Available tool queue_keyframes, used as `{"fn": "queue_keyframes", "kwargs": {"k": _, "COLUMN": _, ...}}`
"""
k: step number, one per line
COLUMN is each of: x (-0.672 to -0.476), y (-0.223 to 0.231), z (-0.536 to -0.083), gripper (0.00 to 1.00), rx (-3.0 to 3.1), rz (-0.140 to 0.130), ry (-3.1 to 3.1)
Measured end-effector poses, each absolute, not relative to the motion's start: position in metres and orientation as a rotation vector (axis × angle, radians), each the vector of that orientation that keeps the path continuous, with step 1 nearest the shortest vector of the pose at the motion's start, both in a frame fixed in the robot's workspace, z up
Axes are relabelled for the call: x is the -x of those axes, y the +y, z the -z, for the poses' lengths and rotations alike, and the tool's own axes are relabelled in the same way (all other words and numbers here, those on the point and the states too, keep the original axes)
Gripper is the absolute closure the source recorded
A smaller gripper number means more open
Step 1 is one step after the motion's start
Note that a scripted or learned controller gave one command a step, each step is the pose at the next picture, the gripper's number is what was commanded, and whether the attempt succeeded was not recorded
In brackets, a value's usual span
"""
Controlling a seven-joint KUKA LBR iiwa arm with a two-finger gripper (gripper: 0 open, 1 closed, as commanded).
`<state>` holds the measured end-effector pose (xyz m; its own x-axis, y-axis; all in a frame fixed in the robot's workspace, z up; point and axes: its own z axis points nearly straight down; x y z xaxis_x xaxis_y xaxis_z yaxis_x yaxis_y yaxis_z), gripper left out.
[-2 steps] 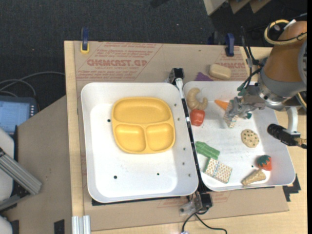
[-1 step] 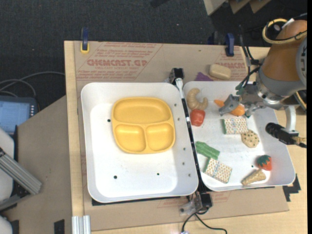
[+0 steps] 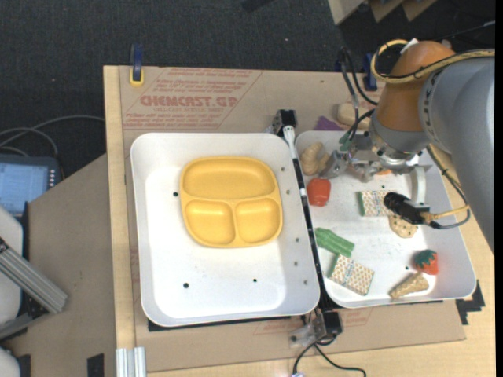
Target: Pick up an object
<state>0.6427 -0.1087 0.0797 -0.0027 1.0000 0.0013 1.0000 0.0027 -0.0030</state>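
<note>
**Ana:** Tool first: it hangs over the back half of the right bin, under the orange band, and I cannot tell how its tips stand; the wrist hides them.

**Ben:** And nothing visibly held?

**Ana:** Nothing I can see. The nearest candidate, I'd judge, is the red piece, lying on the bin floor beside the divider between the bins, left of the tool and a little toward the front (compact, no obvious long axis).

**Ben:** What about the tan lump?

**Ana:** Also left of the tool, at about its level, close by the divider. Farther forward lie a green strip, long axis slanting from back-left to front-right, and a checkered cracker. A strawberry sits toward the right wall.

**Ben:** And the left bin?

**Ana:** It carries a yellow divided plate, well apart from the tool. The bench shows printed cardboard behind.
</note>
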Motion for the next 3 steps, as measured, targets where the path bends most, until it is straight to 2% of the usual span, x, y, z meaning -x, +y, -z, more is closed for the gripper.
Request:
{"fn": "queue_keyframes", "kwargs": {"k": 1, "x": -0.529, "y": -0.124, "z": -0.084, "gripper": 0.00, "rx": 2.222, "rz": -0.010, "ry": -2.209}}
{"fn": "queue_keyframes", "kwargs": {"k": 2, "x": -0.639, "y": -0.131, "z": -0.086, "gripper": 0.00, "rx": 2.224, "rz": 0.007, "ry": -2.231}}
{"fn": "queue_keyframes", "kwargs": {"k": 3, "x": -0.666, "y": -0.090, "z": -0.083, "gripper": 0.00, "rx": 2.214, "rz": -0.008, "ry": -2.221}}
